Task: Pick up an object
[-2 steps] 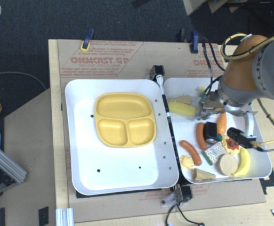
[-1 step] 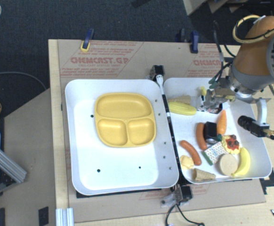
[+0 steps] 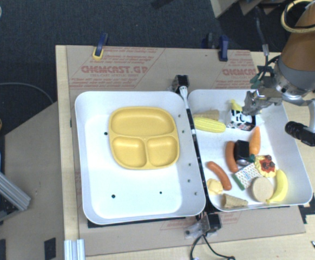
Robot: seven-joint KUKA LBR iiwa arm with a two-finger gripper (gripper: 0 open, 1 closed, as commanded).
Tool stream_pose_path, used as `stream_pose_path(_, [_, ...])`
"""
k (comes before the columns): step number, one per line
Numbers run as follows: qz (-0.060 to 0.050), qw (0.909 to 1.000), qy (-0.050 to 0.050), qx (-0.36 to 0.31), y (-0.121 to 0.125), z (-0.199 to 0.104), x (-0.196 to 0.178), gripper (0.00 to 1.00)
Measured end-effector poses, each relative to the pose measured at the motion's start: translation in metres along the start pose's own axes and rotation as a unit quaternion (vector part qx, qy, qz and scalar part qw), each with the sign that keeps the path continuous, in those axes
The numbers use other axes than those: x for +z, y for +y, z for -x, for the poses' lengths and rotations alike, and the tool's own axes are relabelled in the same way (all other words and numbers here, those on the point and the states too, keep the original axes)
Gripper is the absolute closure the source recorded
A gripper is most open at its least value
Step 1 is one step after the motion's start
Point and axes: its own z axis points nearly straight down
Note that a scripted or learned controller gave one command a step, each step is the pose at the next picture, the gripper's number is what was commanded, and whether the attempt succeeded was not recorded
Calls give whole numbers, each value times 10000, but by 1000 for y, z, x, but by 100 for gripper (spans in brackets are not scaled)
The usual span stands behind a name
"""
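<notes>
Over the right bin (image 3: pixel 295 161), near its far edge, the gripper (image 3: pixel 249 108) hangs low above a small black-and-white toy (image 3: pixel 238 119). Whether the jaws are spread or pressed together I cannot tell; nothing can be seen pinched between them, so I judge the pick not yet made. The arm (image 3: pixel 303 47) reaches in from the right, which suits a target at the bin's far side.

Candidates for picking all lie in this bin: the black-and-white toy just under the gripper, a corn cob (image 3: pixel 209 125) beside it to the left, a carrot (image 3: pixel 255 141) just nearer, then two sausages (image 3: pixel 219 175), a black block (image 3: pixel 241 150), a banana (image 3: pixel 279 186) by the near right wall, a round biscuit (image 3: pixel 260 189) and a wedge (image 3: pixel 233 201). They crowd together, several touching, so a clean grip on one may nudge its neighbours.

Left of it, the other bin (image 3: pixel 92 161) carries a yellow divided tray (image 3: pixel 144 137), lying flat near the far half. Both bins sit side by side on the worktop (image 3: pixel 71 80), held by clamps (image 3: pixel 99 49) at the far edge, probably to keep them from sliding.
</notes>
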Motion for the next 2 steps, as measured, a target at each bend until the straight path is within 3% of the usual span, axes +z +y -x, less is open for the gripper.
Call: stream_pose_path(2, [-22,10000,18,-25,41,-96,1,100])
